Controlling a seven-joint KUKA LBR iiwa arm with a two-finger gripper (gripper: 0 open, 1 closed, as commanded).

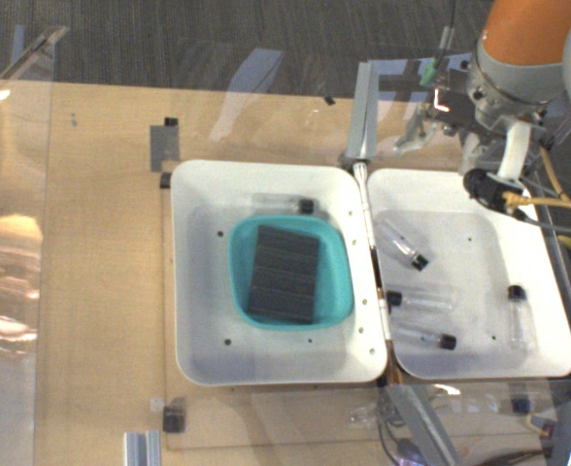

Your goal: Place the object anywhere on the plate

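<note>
No legible text or labels

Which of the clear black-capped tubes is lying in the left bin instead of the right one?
The tube by the left bin's far wall, just behind the teal plate. The other four tubes all lie in the right bin.

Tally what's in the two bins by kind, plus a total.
Clear vials with black caps: 5, with 1 in the left bin and 4 in the right bin
Teal plate: 1
Dark ridged block, on the plate: 1
Total: 7
</note>
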